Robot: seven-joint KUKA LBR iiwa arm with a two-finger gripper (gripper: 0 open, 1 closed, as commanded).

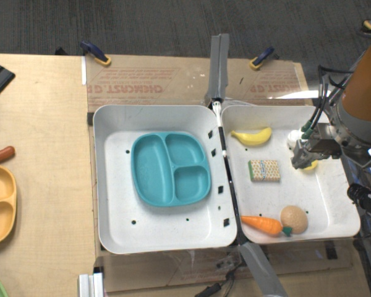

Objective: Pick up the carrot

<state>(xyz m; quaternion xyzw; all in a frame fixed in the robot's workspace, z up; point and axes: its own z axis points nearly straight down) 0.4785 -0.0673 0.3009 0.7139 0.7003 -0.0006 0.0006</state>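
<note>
The orange carrot [261, 225] lies near the front edge of the right bin [334, 228], with its green tip against a beige round object [294, 218]. My gripper [303, 156] hangs over the right side of that bin, well behind and to the right of the carrot. A small yellow item [311, 165] shows just beneath the gripper, partly hidden by it.
A banana [252, 136] lies at the back of the right bin and a small patterned box [264, 170] in its middle. The left bin [111, 215] holds a teal divided plate [171, 167]. An orange tray [0, 206] and a sausage [0, 154] sit far left on the bench.
</note>
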